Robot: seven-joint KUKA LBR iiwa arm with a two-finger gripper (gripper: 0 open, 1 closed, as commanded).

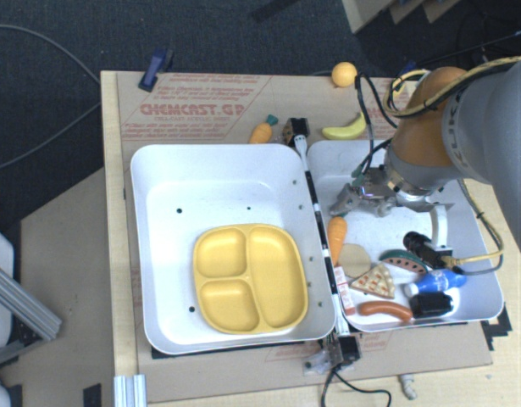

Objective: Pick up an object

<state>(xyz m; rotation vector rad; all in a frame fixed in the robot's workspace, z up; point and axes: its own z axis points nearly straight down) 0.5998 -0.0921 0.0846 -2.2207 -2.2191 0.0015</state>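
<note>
The grey arm with its orange band [425, 113] enters from the upper right of the frame and hangs over the right-hand shallow white bin [489, 299]; its two-finger gripper [368, 195] sits low in the upper-left part of that bin, and whether it is parted or closed, or has anything in its grasp, cannot be told from this angle. Candidate objects lie below it in the frame: an orange toy carrot [336, 236] close against the divider; a tan round disc [355, 259]; a pizza-slice toy [375, 282]; a red sausage-shaped toy [383, 311]; a watermelon-slice toy [406, 262]; a blue and black item [434, 291] towards the lower right. The left-hand white bin [158, 185] carries a yellow three-compartment plate [249, 276]. Risks, as judged: the carrot lies beside the wall between bins, so a finger could strike that edge; the lower items crowd one another, so a closing grasp may nudge neighbours or catch two; cables [476, 257] trailing from the wrist hang over the right of the bin and could drag on objects. Open room is best in the bare upper-centre of the right bin; the walls confine approach on the left and lower sides.
</note>
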